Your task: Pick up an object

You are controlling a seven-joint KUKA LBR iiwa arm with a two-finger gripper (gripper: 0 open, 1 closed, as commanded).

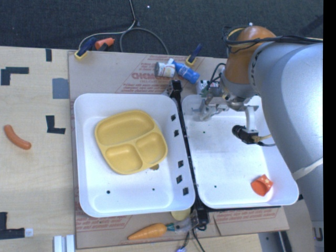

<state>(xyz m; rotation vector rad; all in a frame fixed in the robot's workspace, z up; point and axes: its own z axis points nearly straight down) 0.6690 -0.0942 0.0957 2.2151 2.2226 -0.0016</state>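
A small orange object lies in the near right corner of the right bin. A yellow divided plate lies in the left bin, with a small brown bit peeking out at its near edge. My gripper hangs low over the far left corner of the right bin, close to the wall between the bins. It is far from the orange object, and nothing shows in its grasp. The grey arm with its orange band covers the far right side of that bin.
Outside the bins, a red sausage lies on the bench at the left. A carrot lies below the left bin. A white and blue bottle lies behind the bins. Clamps and a cable sit at the board's far edge.
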